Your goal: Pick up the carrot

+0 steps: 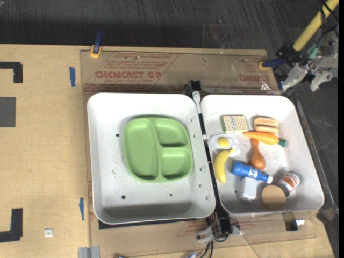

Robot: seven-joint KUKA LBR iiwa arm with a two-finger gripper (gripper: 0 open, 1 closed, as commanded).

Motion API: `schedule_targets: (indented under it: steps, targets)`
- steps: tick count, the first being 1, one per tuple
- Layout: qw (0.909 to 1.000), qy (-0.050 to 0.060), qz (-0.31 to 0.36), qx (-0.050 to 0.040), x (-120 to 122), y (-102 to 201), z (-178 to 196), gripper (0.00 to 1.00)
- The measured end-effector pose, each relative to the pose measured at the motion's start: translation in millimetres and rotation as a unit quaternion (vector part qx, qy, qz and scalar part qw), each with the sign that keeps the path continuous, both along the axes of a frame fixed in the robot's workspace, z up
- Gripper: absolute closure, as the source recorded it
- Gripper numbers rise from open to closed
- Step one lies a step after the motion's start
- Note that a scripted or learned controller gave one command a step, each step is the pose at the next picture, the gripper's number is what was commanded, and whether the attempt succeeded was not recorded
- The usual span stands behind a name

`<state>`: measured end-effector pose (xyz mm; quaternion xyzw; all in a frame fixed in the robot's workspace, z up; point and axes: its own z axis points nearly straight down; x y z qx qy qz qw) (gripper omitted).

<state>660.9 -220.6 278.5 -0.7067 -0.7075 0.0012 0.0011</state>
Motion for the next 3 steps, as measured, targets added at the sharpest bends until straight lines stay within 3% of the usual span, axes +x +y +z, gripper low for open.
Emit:
schedule_targets:
  steps: [1, 2, 3]
  targets:
    - [0.9922, 0.006, -0.125, 0.006, -48.5, 3.7, -143.5, 0.0]
    - [0.9894, -0.004, -0.145, -0.0012, -69.0, 40.3, -185.6, 0.0]
    - [0.9895, -0.005, -0.145, -0.0013, -68.3, 41.2, -176.2, 1.0]
